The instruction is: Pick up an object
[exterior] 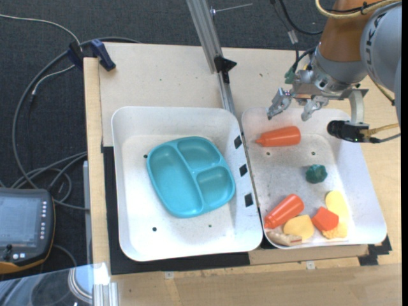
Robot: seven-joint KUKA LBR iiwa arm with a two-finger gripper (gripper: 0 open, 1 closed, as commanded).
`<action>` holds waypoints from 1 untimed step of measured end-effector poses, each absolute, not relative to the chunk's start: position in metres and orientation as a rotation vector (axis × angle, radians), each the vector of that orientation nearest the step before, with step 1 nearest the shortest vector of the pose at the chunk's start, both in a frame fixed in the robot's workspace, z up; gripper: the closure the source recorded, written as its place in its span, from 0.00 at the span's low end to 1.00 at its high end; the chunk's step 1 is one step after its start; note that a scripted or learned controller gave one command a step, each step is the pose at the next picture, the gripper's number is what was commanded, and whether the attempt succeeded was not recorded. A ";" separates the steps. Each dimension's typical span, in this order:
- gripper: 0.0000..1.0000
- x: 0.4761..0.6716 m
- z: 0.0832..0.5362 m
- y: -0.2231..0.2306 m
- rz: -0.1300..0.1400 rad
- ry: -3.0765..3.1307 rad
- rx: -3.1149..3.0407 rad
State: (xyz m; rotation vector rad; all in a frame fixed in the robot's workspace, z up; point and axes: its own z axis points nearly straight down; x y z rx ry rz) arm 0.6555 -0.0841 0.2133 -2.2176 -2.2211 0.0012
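Observation:
My gripper [294, 107] hangs over the far edge of the right bin [357, 171], its two fingers spread open with nothing between them. Just below it lies an orange carrot-shaped toy [278, 137], apart from the fingers. A small dark green piece [315, 173] sits mid-bin. Near the front of the bin are a second orange carrot [284, 210], a yellow piece [336, 203], an orange-red block [326, 219] and a yellow chunk [299, 227].
The left bin [127, 132] holds a teal divided plate [190, 175]. A metal pole [203, 19] rises from between the bins at the back. Cables and a pendant [24, 225] lie left of the bench.

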 end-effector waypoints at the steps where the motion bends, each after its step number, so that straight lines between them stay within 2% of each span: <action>1: 0.00 0.655 0.213 -0.084 0.001 -2.221 -2.218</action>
